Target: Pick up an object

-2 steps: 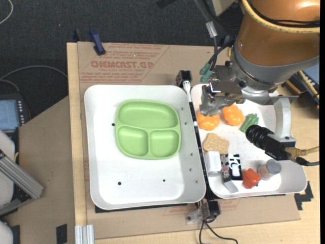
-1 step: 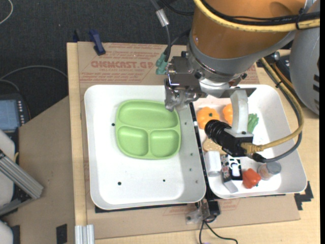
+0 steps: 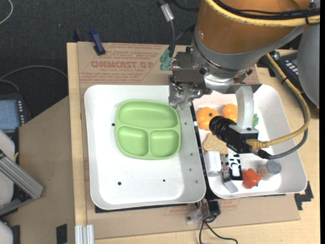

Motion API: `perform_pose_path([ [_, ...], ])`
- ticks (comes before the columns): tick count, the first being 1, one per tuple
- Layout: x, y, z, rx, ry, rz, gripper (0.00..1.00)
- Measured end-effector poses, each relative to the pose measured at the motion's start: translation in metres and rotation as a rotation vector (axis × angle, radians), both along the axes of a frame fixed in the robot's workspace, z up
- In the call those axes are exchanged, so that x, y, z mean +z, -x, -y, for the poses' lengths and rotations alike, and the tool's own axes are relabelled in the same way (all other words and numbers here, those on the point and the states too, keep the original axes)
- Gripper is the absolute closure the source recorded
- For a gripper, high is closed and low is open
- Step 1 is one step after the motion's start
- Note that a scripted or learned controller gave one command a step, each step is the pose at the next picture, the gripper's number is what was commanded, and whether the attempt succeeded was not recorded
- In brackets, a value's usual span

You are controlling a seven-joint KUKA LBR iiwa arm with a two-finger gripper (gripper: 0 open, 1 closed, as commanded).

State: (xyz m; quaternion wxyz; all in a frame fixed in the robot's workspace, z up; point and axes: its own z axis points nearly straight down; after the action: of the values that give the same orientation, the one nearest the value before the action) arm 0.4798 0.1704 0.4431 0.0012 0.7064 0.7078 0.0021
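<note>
Setting: a bench topped with a brown cardboard sheet (image 3: 127, 60) printed in red lettering, on a dark carpeted floor, cables trailing round the edges. Nearest the camera, the front rims of two shallow white bins set side by side and touching along the middle. Left bin (image 3: 101, 182): holds one item, a light green divided plate (image 3: 148, 128) with three compartments, lying flat toward the far half, nothing resting in it. Right bin (image 3: 289, 182): holds the loose objects, crowded into the inner half, presumably tipped there as a stock for picking. At its front, a small red piece (image 3: 251, 178), a grey round piece (image 3: 273, 167) beside it, and a black-and-white item (image 3: 233, 165) lying close by; behind these, a tan wedge-shaped piece (image 3: 214, 143); farther back, two orange round objects (image 3: 205, 117), one partly hidden. Over the heap hangs the arm's hardware: a white bracket (image 3: 246, 111), a black cylindrical fitting (image 3: 226, 129) and a yellowish hose (image 3: 289, 136), which cover part of the contents. Farthest back, the orange-banded arm (image 3: 254, 19) reaches in from the right, its gripper (image 3: 179, 99) low over the far seam between the bins, at the plate's far right corner. Whether its digits are spread or pressed together cannot be told; nothing is visibly between them. Judgement: no object yet picked; candidates lie mainly in the right bin.
</note>
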Motion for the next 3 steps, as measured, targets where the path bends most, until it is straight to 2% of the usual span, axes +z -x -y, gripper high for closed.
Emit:
perform_pose_path([
  [1,-0.06,0.001,0.037,-0.007,0.004,-0.013,1.0],
  [2,-0.046,0.0,0.035,-0.003,0.001,-0.003,1.0],
  [3,-0.012,0.0,0.052,-0.004,0.0,0.001,1.0],
])
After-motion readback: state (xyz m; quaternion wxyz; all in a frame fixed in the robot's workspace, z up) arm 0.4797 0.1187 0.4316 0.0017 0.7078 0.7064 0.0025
